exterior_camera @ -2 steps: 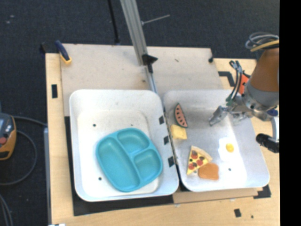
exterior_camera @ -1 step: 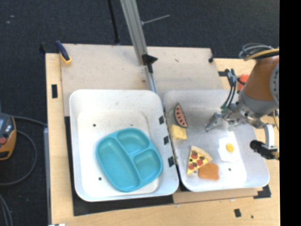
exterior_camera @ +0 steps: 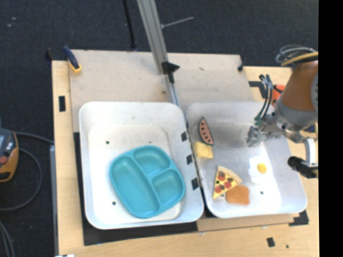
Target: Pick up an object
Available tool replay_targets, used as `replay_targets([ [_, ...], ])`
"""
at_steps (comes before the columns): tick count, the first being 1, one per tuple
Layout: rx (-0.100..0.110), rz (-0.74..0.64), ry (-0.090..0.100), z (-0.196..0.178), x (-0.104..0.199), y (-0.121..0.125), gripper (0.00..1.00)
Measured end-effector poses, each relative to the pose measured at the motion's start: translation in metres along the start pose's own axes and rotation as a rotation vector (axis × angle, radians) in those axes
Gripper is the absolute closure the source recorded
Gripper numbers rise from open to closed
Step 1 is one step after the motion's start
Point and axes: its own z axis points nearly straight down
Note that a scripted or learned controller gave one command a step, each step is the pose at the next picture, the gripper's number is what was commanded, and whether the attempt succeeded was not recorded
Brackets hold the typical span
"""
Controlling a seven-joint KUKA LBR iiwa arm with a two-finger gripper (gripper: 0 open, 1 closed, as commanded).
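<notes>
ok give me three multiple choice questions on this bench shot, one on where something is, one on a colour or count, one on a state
1. Where does the divided tray lie?
A. in the left bin
B. in the right bin
C. on the bare bench

2. What colour is the divided tray?
A. red
B. light blue
C. black

3. How does the gripper stand to the toy fried egg?
A. the egg is clamped in it
B. it is apart from the egg, above it in the picture
C. it presses the egg flat

Key: 1 A, the tray sits inside the left bin. 2 B, its surface is light blue. 3 B, bare floor of the right bin shows between gripper and egg.
</notes>
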Motion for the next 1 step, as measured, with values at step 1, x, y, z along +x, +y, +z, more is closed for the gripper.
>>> replay_targets([
  [1,-0.003,-0.004,0.001,-0.0577,0.0073,-0.0018,1.00],
])
